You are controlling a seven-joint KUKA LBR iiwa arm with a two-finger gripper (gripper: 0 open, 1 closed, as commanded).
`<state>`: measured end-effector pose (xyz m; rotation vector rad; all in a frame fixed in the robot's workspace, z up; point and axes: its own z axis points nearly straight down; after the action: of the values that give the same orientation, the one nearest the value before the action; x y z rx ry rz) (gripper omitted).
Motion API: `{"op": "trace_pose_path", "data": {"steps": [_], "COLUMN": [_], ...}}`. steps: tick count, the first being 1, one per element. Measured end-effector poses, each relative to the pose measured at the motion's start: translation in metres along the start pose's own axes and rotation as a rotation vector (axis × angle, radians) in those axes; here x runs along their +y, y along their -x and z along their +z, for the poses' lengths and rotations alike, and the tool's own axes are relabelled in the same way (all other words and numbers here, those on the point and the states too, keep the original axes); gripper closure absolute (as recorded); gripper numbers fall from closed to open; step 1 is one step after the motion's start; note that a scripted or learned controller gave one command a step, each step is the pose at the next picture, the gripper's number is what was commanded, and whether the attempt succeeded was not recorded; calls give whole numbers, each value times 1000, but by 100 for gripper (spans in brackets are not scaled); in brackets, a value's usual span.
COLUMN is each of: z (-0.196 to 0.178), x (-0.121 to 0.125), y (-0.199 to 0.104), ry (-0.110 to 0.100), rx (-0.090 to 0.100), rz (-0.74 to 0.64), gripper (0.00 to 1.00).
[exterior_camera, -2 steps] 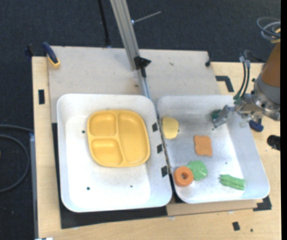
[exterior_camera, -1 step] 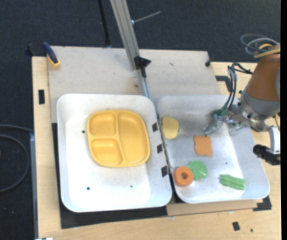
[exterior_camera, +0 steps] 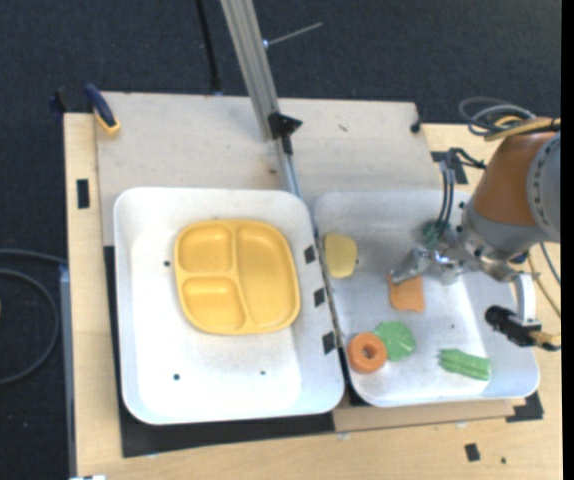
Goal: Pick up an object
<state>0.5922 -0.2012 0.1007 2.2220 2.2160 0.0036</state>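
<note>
Since the pincer [exterior_camera: 414, 268] hangs low over the right bin [exterior_camera: 367, 213] with its metal fingers reaching toward the bin's middle, the orange wedge [exterior_camera: 407, 296] lying just under and slightly in front of its tips looks like the object it is after. Whether the fingers are apart or together I cannot tell from this slanted view, and nothing is visibly caught between them, so the wedge seems to be resting on the bin floor.

That wedge looks like a small toy food piece, probably light and fairly stiff, with a matte skin that should not slip much. Its flat sides are the sensible place to take hold; squeezing across the tapered end would likely let it squirt out.

Other candidates lie farther from the pincer. A pale yellow piece [exterior_camera: 340, 255] sits well off beyond its tips, beside the wall between the bins. Below the wedge, an orange ring [exterior_camera: 368, 353] touches a green leafy piece [exterior_camera: 397, 339]; the ring's rim would give a firm hold, though the neighbour crowds it. A green pod [exterior_camera: 465, 364] lies back toward the arm's side, slim and likely to roll. The yellow divided plate [exterior_camera: 237, 275] in the left bin [exterior_camera: 142, 368] is well away across the table [exterior_camera: 187, 138].
</note>
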Motion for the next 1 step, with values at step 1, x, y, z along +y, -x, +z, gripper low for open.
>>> {"op": "trace_pose_path", "data": {"steps": [1], "z": [-17], "x": [3], "y": [1], "ry": [10], "rx": [-1], "rz": [0], "gripper": [100]}}
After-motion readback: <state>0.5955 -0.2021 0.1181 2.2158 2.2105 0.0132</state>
